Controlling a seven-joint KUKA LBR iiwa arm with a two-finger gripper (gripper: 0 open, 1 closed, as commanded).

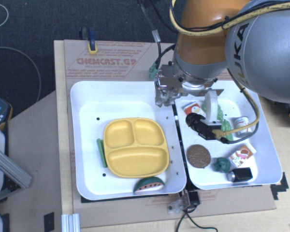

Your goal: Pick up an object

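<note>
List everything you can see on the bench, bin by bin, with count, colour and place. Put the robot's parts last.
Left bin: 1, white, left half of the bench.
Right bin: 1, white, beside the left bin.
Divided plate: 1, yellow, middle of the left bin.
Green stick: 1, green, against the plate's left edge.
Watermelon slice toy: 1, red and green, front edge of the left bin.
Round disc: 1, brown, right bin, near the divider.
Black block: 1, black, front of the right bin.
Teal lump: 1, teal, left of the black block.
Arm: 1, grey with orange band, reaching in from the right.
Gripper: 1, metal, over the divider at the back.
</note>
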